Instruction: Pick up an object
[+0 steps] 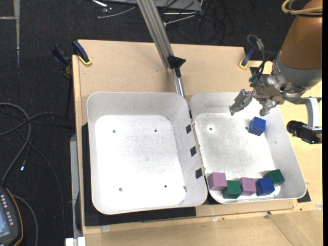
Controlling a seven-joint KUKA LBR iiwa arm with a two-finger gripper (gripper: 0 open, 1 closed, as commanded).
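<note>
My pincer [253, 105] is hanging spread wide over the right bin [241, 199], far end, gripping nothing. The fingers [240, 102] are touching no cube. A blue cube [257, 125] is sitting just beside and below the pincer, alone on the bin floor, with open room all around it. Five more cubes are crowding the near rim: purple cube [217, 180], green cube [233, 188], pink cube [249, 185], second blue cube [265, 186], dark green cube [276, 177]. The left bin [97, 152] is lying alongside on the bench [128, 68].
</note>
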